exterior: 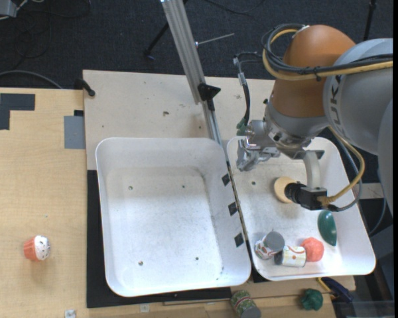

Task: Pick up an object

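My gripper [249, 156] hangs over the upper left corner of the right bin [358, 260], close to the divider between the two bins. Nothing shows in its grasp. Lower in that bin lie several small objects: a beige round piece [279, 189] near the middle, a dark green piece [328, 226] to the right, an orange-red ball [312, 249], a grey cup [273, 242] and a white and red piece [293, 257] along the front. The gripper is well above and left of all of them.
The left bin [113, 177] holds only specks. An aluminium rail [189, 52] slants down to the bins' junction. An orange and white toy [37, 248] lies on the wooden bench at the left. Two green items [311, 299] sit by the front edge.
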`<state>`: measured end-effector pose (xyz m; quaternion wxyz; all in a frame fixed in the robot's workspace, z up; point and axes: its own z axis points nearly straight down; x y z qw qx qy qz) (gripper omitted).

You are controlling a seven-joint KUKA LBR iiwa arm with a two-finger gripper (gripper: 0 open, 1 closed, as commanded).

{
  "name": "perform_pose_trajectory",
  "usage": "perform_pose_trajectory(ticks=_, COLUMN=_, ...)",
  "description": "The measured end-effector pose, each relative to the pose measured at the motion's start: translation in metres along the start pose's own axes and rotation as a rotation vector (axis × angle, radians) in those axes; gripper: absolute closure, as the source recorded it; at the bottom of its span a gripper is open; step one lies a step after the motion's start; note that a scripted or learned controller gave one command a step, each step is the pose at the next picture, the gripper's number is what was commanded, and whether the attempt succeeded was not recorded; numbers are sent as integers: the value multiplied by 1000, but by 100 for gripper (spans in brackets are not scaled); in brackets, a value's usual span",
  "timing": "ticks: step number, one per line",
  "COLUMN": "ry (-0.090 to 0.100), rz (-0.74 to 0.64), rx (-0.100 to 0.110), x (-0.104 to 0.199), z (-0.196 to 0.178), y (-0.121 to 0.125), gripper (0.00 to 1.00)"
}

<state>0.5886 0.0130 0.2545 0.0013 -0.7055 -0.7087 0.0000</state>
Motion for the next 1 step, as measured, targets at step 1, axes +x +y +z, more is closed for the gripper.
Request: perform_pose_trajectory(ticks=1, ry=0, rz=0, rx=0, x=60, z=5, y=3, gripper=100)
